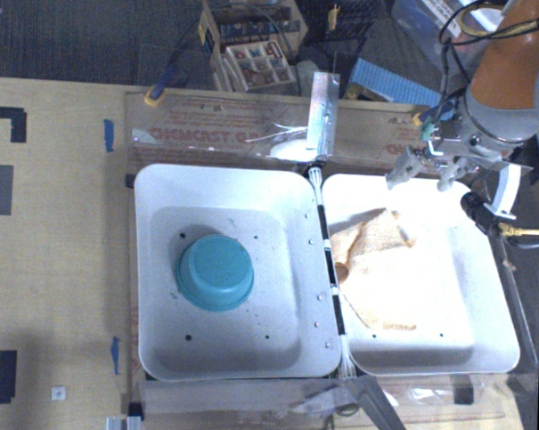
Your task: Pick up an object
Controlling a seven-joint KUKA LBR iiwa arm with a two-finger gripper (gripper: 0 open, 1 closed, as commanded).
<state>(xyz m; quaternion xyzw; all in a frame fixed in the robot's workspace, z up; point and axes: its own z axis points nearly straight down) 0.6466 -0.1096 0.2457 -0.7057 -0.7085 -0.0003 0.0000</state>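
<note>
A teal bowl (215, 271) is seen upside down in the left bin (163, 192). A tan cloth-like object (368, 241) lies in the right bin (492, 331), by the divider. The gripper (423, 172) is held above the right bin's far edge, its fingers spread apart and nothing between them.

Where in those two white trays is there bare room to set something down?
The left white bin has bare floor all around the round teal bowl. In the right white bin, the tan crumpled cloth crowds the left side; the near right corner is bare.
</note>
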